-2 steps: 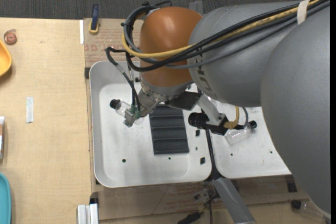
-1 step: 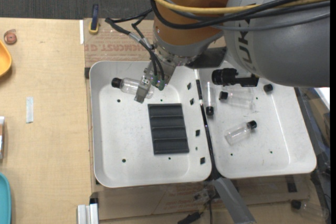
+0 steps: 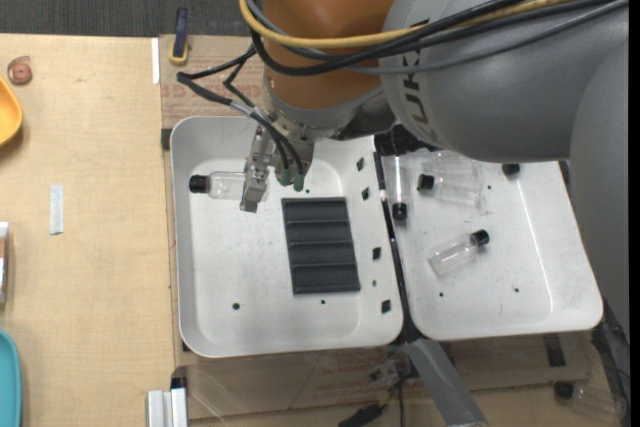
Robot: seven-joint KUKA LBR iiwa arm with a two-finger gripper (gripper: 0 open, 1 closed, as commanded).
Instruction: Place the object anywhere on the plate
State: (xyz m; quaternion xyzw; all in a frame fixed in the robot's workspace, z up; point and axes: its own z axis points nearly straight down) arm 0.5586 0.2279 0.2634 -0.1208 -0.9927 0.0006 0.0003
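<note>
The clear vial point(image 3: 218, 183), likely light, slippery and breakable, is best gripped mid-body, at nine o'clock of the gripper point(image 3: 252, 193), whose hold cannot be told.

Clear vials point(image 3: 458, 251) lie in the right bin point(image 3: 560, 300); an orange dish point(image 3: 8, 115) sits far left.

The grey arm point(image 3: 500, 55) reaches in from the right, its thick link crossing the upper right part of the view. The orange band point(image 3: 325, 15) bulges above the wrist, ringed by yellow and black cables. Below it the gripper point(image 3: 256, 190) points down over the left bin's point(image 3: 200, 315) far left corner, near the back rim.
</note>
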